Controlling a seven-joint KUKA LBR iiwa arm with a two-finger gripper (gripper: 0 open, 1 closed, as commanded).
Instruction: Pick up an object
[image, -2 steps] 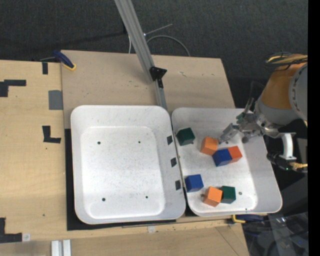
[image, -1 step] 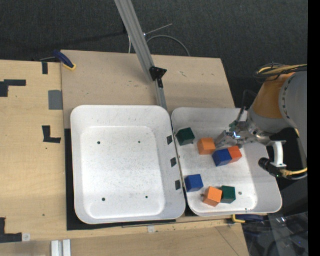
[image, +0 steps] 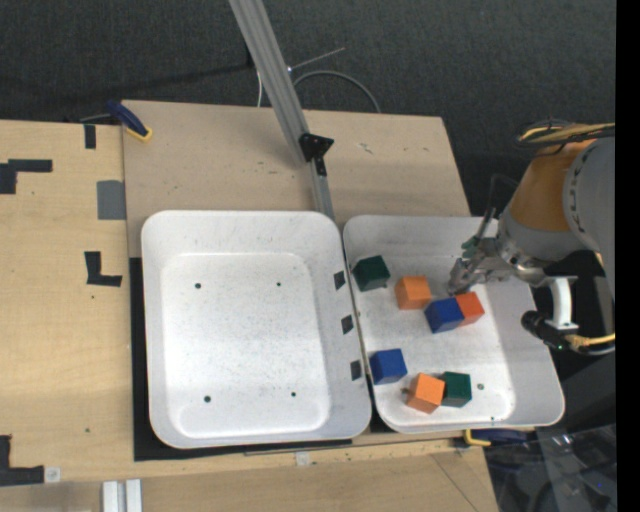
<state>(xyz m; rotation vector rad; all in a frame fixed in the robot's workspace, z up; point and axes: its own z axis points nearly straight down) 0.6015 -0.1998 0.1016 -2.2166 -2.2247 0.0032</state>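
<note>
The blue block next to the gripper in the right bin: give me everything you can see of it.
The blue block is a small, plain, matte cube lying flat in the right bin, seen at a slant with its top and two sides showing. A red-orange block presses against its right side, and an orange block sits apart to its upper left. The gripper hangs just above and right of it.

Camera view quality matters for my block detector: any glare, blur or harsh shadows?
Camera view: sharp overall, lighting even and soft; left bin bright but its speckles still read; blocks cast only faint shadows; pincer slightly soft against the right bin.
</note>
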